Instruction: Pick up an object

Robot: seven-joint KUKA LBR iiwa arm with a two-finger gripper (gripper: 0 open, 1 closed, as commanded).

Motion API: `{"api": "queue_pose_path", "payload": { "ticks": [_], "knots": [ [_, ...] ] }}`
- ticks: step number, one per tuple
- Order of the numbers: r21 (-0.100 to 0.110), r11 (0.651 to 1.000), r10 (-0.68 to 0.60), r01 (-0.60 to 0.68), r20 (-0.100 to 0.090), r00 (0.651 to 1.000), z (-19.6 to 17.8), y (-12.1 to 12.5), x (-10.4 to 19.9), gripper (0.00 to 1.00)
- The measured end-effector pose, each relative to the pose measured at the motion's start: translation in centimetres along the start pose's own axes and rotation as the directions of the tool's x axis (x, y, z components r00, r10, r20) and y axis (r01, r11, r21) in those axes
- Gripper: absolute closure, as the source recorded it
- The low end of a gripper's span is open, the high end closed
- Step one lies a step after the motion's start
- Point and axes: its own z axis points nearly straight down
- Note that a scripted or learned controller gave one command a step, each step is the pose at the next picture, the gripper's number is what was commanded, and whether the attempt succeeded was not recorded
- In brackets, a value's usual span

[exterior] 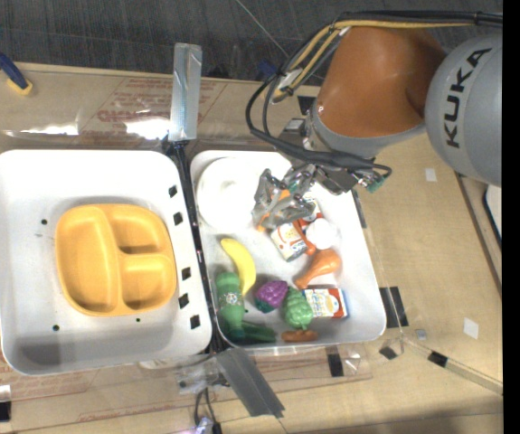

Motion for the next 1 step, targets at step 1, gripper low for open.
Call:
{"api": "queue_pose_path", "payload": {
  "ticks": [1],
  "knots": [
    [-0.003, 0.998, 0.068, -0.068, -0.003, 0.998, 3.3, 4.75, 0.84, 1.0]
  ]
}}
